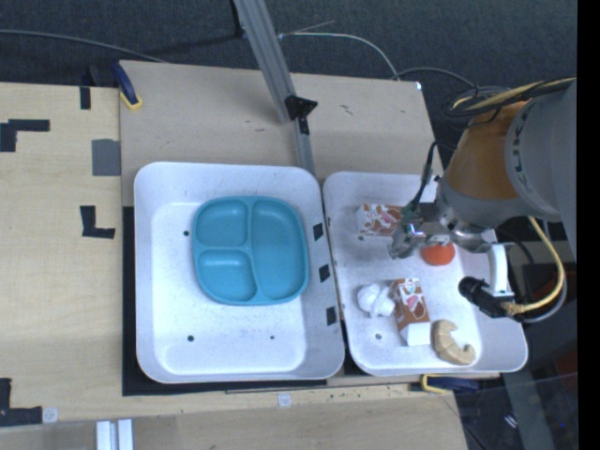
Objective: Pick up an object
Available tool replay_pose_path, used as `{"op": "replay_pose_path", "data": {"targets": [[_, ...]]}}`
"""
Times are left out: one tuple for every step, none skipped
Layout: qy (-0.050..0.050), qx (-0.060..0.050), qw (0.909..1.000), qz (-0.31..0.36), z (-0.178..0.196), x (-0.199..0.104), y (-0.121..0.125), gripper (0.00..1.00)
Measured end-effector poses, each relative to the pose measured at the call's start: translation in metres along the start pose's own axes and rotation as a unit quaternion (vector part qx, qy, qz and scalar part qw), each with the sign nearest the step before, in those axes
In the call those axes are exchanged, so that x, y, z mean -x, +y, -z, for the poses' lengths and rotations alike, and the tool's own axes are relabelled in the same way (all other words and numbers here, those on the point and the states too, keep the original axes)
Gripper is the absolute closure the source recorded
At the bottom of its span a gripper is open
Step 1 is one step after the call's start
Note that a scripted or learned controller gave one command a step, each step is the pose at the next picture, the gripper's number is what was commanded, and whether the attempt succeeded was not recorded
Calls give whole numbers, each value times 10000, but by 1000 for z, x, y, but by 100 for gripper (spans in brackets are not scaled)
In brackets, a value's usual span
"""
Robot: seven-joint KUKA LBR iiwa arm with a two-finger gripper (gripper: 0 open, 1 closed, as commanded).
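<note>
My gripper [409, 237] hangs low over the right bin [361, 336], in its upper middle. A red and white snack packet [377, 218] lies just left of it. A small red-orange ball [438, 252] sits just right of it, partly under the wrist. Lower in the bin lie a white crumpled item [374, 299], a brown and white packet [410, 307] and a tan croissant-shaped piece [454, 342]. I see nothing between the fingers.
The left bin [164, 345] holds a blue divided plate [250, 250]. A grey metal post [267, 45] slants down to the bins' shared back edge. Cables loop at the right by the arm, and a yellow cable [539, 298] runs near the right bin's edge.
</note>
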State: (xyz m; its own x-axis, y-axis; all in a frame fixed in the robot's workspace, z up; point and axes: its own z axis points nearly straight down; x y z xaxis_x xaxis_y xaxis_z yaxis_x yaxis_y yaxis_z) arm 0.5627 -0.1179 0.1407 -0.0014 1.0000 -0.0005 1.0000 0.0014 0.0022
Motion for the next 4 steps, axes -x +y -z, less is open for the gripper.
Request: {"op": "replay_pose_path", "data": {"targets": [[-1, 7, 10000, 2, 44, -2, 7, 100], [-4, 13, 10000, 1, 97, -2, 8, 100], [5, -17, 10000, 19, 86, -47, 22, 100], [11, -17, 10000, 32, 83, -109, 36, 100]]}}
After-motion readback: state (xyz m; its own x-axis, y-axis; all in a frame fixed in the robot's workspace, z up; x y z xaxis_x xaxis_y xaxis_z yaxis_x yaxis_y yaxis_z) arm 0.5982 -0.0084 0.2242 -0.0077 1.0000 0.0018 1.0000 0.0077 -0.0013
